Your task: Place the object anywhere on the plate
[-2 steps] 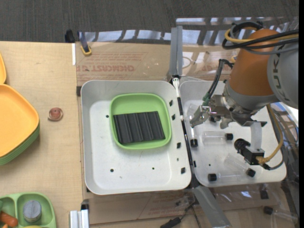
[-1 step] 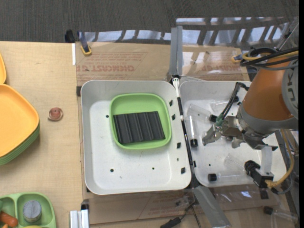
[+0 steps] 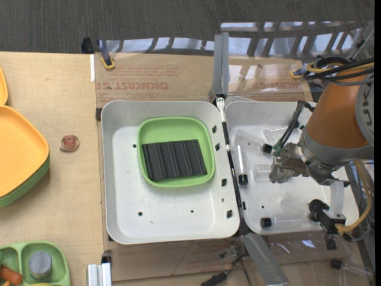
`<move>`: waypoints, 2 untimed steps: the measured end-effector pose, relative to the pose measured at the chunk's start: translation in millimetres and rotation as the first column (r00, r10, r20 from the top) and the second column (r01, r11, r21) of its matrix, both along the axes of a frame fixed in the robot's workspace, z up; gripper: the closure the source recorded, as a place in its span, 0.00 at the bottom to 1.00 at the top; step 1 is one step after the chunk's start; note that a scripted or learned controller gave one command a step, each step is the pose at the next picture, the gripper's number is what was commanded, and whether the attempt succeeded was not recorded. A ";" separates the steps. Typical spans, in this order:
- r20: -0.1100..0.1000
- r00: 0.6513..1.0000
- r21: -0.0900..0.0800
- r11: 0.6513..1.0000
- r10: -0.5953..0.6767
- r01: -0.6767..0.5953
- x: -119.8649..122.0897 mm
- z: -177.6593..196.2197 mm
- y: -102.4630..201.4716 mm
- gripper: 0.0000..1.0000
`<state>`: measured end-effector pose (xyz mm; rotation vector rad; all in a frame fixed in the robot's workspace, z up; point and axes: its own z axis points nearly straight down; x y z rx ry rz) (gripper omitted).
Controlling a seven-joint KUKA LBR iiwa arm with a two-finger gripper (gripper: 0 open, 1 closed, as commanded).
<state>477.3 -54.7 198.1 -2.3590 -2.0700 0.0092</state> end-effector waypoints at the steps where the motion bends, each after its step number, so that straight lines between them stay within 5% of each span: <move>1: 0.003 0.997 0.001 0.997 0.072 -0.072 0.3 -7.5 17.9 1.00; 2: 0.003 0.992 0.001 0.992 0.126 -0.126 0.4 -7.8 33.6 1.00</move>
